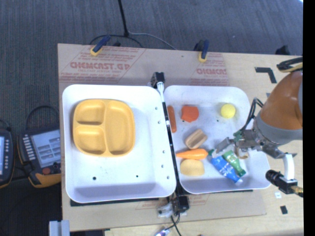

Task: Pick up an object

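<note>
Looking down at a slant, two shallow white plastic bins are seen side by side on a brown board clamped at its far edge. In the left bin (98, 178), a smooth yellow tray (104, 127) with three rounded compartments is set toward the far left corner.

The right bin (206, 93) carries the loose items. A thin reddish sausage (171, 118) is laid along the left wall. Just beside it, near the far edge, a rounded orange-red piece (189, 113) is seen, and a small glossy yellow ball (228, 110) is placed toward the far right corner. At the middle, a tan hot-dog bun (196, 138) is set at a tilt. Below it, a tapered orange carrot (193, 154) with a green tip is laid crosswise, touching a pale yellow rounded lump (192, 167) at the near edge. A crinkled blue and green packet (228, 166) is found toward the near right corner.

The gripper (235, 142) is held over the right side of that bin, just above the packet, its dark metal fingers pointed left. How wide the hand is spread cannot be told, and nothing is seen held in it.
</note>
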